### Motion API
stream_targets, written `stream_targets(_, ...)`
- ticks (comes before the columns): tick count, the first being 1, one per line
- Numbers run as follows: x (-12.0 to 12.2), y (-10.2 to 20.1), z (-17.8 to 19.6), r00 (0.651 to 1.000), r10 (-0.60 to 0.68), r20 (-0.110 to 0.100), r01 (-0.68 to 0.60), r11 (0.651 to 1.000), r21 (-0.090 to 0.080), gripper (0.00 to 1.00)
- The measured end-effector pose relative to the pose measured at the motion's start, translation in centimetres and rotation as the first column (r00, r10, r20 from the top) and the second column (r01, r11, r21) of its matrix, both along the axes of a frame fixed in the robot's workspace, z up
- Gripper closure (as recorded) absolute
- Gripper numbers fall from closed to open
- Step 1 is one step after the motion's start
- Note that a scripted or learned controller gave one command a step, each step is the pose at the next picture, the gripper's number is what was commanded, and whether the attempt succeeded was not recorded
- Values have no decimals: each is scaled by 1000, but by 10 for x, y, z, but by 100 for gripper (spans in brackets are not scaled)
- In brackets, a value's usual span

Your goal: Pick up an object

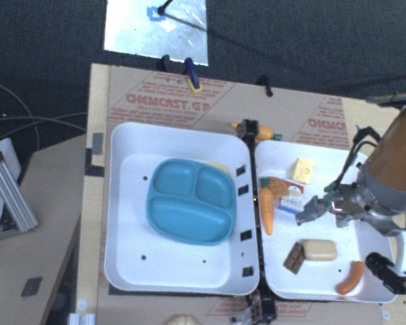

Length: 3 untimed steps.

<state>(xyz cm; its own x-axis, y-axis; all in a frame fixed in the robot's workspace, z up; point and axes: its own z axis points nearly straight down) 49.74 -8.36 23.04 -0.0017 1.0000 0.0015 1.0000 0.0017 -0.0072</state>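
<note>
the main risk here is a miss or a push. the right bin [372, 299] holds several small things close together, so the gripper [311, 210] can knock one of them aside or catch two at once when it goes down. the carrot [265, 209] lies against the wall between the bins, where a finger may hit the wall before it reaches the object. the small packet [290, 199] and the brown piece [278, 186] touch each other, so a clean grasp on one alone seems hard.

the gripper hangs over the right bin, near its middle, and i see nothing between its fingers. they look rather narrow, but the view is too dark and small there, so i cannot tell if they are apart or closed.

the closest objects are the small packet, just left of the tip, and the beige block [319, 249], just below it in the view. the dark chocolate piece [294, 258] touches the block on its left. the sausage [350, 278] and the yellow cheese [302, 169] lie further away. the blue plate [191, 201] is well apart in the left bin [126, 186].
</note>
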Motion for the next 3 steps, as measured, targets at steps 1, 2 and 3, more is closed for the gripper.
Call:
stream_targets(1,2,0,3,1000,1,8,-1,1000,-1,0)
stream_targets(2,-2,10,-46,1000,0,3,0,1000,0,0)
stream_targets(3,0,0,-101,1000,-1,2,1,1000,0,0)
